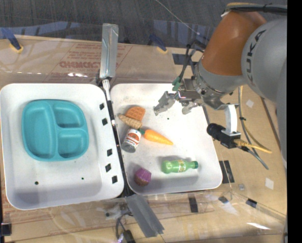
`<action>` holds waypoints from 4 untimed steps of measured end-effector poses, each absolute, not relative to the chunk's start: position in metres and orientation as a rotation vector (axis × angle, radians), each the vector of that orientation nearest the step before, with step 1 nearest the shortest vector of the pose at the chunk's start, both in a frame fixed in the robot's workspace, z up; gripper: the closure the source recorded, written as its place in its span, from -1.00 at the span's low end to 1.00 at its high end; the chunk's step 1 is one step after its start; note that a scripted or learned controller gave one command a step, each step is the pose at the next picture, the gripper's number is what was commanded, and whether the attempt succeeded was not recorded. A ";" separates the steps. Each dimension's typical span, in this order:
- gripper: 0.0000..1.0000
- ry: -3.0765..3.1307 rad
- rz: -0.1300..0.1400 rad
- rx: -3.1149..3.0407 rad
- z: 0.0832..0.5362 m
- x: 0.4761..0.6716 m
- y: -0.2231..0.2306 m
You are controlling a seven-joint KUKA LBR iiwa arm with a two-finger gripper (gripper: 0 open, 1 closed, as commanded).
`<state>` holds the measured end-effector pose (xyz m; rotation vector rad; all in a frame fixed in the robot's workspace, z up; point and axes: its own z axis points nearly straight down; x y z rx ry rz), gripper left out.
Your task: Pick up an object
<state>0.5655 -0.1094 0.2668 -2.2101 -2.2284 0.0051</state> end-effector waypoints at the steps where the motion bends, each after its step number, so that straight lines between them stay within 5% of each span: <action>1: -1.00 -2.223 0.012 -2.204 0.108 0.513 -0.099; 2: -1.00 -2.225 0.003 -2.213 0.091 0.581 -0.114; 3: -1.00 -2.203 0.055 -2.215 0.088 0.631 -0.115; 4: 1.00 -2.214 0.037 -2.212 0.098 0.634 -0.111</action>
